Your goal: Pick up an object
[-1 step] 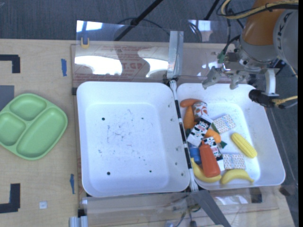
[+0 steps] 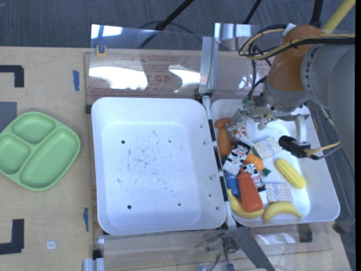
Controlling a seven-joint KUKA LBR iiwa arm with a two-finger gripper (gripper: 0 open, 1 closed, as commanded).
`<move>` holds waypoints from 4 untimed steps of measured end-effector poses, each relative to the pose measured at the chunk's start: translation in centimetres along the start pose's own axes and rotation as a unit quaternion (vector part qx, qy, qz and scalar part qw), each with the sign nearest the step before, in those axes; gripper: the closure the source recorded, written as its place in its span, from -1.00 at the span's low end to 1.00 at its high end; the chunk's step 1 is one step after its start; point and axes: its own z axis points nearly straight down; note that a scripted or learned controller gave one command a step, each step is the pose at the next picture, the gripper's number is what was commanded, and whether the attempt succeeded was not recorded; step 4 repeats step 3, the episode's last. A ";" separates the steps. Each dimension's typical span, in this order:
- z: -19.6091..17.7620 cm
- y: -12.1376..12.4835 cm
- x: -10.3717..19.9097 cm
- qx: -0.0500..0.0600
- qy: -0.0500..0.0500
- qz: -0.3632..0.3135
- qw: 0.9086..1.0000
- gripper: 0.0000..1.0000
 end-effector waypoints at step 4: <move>-7.6 1.9 3.0 -0.001 0.000 -0.052 0.999 1.00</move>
